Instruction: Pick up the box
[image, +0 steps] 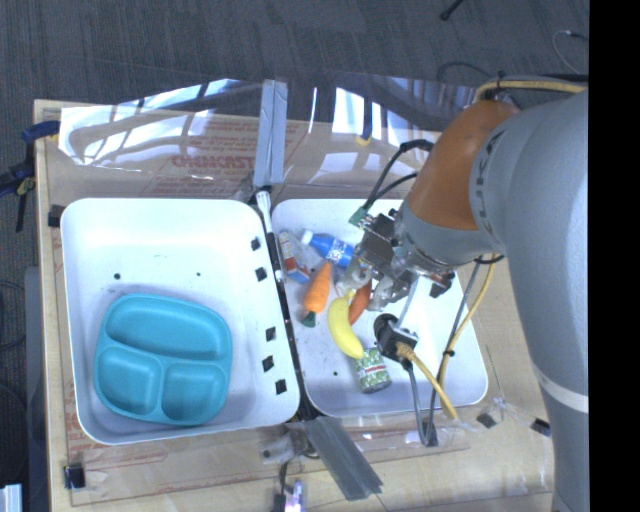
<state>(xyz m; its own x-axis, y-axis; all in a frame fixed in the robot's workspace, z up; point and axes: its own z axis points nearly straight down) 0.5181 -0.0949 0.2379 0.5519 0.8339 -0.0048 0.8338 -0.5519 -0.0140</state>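
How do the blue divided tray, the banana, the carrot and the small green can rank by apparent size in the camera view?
1. blue divided tray, by far the largest
2. banana
3. carrot, close to the banana, so that order is unsure
4. small green can

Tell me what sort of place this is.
Likely a robot grasping test bench in a lab: an arm reaches over two white bins, the right one holding toy food such as a banana and carrot, with cables on carpet behind.
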